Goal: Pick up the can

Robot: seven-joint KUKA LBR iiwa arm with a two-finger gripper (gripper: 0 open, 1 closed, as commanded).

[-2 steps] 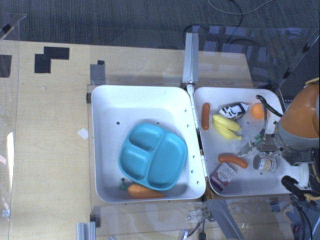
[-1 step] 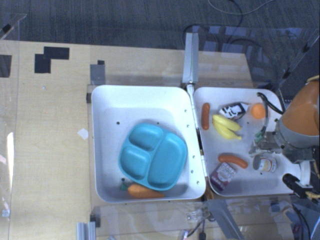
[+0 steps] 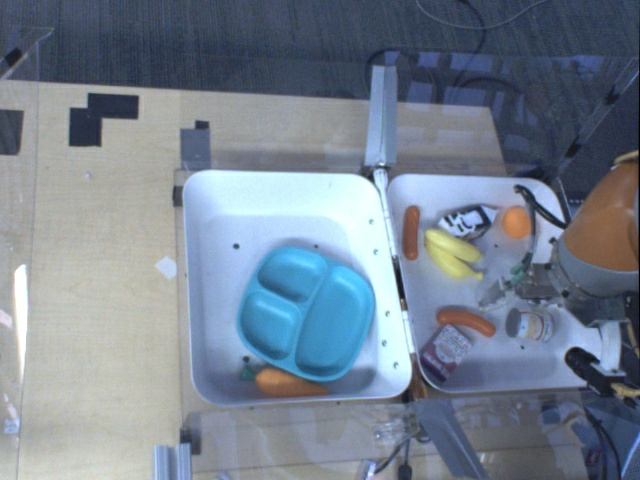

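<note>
The can [image 3: 528,324] lies on its side in the right bin [image 3: 480,380], long axis pointing left-right, just below the jaws of the gripper [image 3: 512,286], which I cannot tell to be apart or together.

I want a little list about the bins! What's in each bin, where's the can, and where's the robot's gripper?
left bin: blue divided plate, carrot at its near edge
right bin: two sausages, bananas, orange ball, black-and-white item, dark red packet, can
can: lying on its side, near the right wall
gripper: just above the can, not holding it
</note>
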